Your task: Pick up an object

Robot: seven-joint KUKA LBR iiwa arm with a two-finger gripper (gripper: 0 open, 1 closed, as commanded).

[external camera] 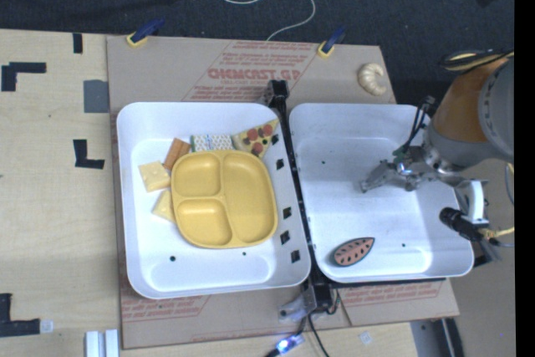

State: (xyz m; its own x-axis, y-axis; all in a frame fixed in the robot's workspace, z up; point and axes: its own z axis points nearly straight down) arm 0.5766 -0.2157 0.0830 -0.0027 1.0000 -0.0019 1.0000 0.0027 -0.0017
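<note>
We see the gripper (372,180) low over the right bin (351,123), near its middle, reaching in from the right. Fingers look drawn together toward a point with nothing between them, so clenched on nothing, though the view is small. The nearest pickable thing in this bin is the brown leaf-shaped object (354,251), lying flat at the near edge, well apart from the gripper and just inside the near wall.

The left bin (134,123) holds a yellow divided plate (224,198) sitting on top of several small pieces: tan cracker-like squares (154,176) at its left, a patterned item (257,138) at its far right. These are crowded and partly buried, so a poor pick.

To do this step well, we judge the arm should go for the leaf-shaped object: open wide first, move nearer in the scene and a bit left, and line the fingers across its short axis. It is thin and flat, so descend fully to the bin floor before closing. Risk: the near wall may block one finger, and a shallow close would slip off.
</note>
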